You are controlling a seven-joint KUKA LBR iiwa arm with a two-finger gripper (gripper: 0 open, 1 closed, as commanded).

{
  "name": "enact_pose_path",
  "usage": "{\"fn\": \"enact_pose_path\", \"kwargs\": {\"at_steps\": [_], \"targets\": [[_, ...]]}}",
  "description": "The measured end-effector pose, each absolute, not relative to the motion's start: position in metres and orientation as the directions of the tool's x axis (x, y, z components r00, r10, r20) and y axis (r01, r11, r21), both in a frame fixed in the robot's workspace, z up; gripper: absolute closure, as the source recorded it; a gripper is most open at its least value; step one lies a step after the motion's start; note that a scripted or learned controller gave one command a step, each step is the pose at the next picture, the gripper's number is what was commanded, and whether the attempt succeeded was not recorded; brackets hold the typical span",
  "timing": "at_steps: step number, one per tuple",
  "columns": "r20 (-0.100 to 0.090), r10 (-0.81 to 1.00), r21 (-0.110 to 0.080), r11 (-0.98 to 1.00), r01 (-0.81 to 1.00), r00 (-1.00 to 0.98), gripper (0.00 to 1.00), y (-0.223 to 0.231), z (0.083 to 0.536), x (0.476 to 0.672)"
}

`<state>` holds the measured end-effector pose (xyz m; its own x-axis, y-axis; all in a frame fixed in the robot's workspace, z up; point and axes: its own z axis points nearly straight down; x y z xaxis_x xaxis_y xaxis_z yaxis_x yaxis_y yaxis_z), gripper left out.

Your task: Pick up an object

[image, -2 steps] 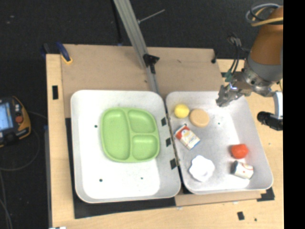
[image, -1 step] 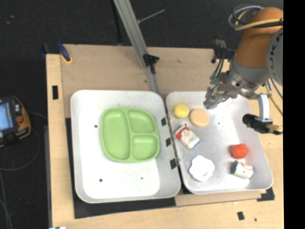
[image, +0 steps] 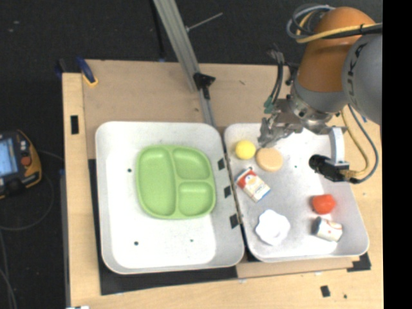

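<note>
The hand hovers just above the tan disc.

Tan wooden bench, black floor, slanted metal rail

One fixed camera looks down at a slant from above the bench, taking in both white bins.

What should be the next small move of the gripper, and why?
Probably lower straight down a little: the gripper sits just above the tan round object, with the yellow ball close on its left, so a short descent seems the nearest way to a grasp.
</note>
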<state>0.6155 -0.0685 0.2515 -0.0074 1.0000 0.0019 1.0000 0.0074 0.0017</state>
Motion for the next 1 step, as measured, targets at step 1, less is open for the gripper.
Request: {"fn": "enact_pose_path", "kwargs": {"at_steps": [1], "targets": [[0.001, 1.000, 0.001, 0.008, 1.000, -0.008, 1.00, -0.0164, 0.2552, 0.6023]]}}
